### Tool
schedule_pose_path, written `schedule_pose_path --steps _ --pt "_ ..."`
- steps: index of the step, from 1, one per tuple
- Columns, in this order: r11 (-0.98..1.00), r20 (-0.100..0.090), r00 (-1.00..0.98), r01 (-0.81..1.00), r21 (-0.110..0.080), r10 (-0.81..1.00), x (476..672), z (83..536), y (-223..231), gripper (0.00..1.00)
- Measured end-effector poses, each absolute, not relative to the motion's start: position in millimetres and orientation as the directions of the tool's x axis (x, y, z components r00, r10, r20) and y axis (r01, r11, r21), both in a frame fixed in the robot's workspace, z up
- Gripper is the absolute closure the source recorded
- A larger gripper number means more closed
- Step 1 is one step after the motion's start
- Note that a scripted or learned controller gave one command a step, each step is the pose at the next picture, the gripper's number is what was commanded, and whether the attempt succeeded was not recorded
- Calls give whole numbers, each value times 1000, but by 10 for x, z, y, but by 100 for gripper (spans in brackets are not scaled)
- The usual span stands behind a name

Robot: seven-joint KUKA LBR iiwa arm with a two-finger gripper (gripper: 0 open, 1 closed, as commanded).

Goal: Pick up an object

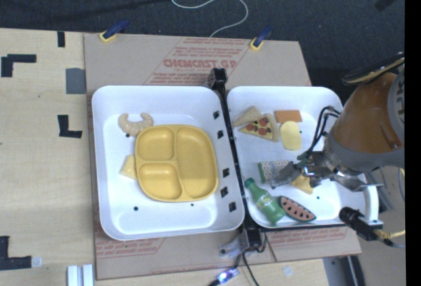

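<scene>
While the grey arm with its orange band (368, 117) reaches in from the right, its gripper (296, 173) hangs low over the right bin (329, 97), among the toy food there. Whether its fingers stand wide or narrow cannot be told, since the dark wrist parts and cables blur together at that spot, and nothing can be seen clearly between them. Just beside the gripper, on its left, lies a small greenish patterned piece (270, 169), and a pale yellow scrap (302, 185) sits right under the tool. Nearer the front wall of that bin a green bottle (263, 201) lies tilted, with a watermelon slice (296, 208) just to its right. Toward the back of the same bin rest a pizza slice (256, 124), an orange block (288, 116) and a yellow lemon-like piece (291, 136), close together. Across the divider, the left bin (108, 146) holds a yellow divided plate (176, 163), a curled beige croissant-like piece (133, 122) touching its upper left rim, and a pale yellow wedge (128, 166) tucked against its left edge. Both bins sit on a cardboard sheet (197, 58).
</scene>
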State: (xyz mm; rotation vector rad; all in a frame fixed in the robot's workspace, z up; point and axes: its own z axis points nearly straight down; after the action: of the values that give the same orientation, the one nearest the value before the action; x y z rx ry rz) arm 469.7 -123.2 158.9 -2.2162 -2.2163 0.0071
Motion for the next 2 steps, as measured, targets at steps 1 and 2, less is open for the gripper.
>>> schedule_pose_path --steps 1,2 --pt "2 3 -2 1000 -8 1000 4689 1064 -1114 0" --pt "1 0 -1 1000 -3 1000 4683 835 -1106 0"
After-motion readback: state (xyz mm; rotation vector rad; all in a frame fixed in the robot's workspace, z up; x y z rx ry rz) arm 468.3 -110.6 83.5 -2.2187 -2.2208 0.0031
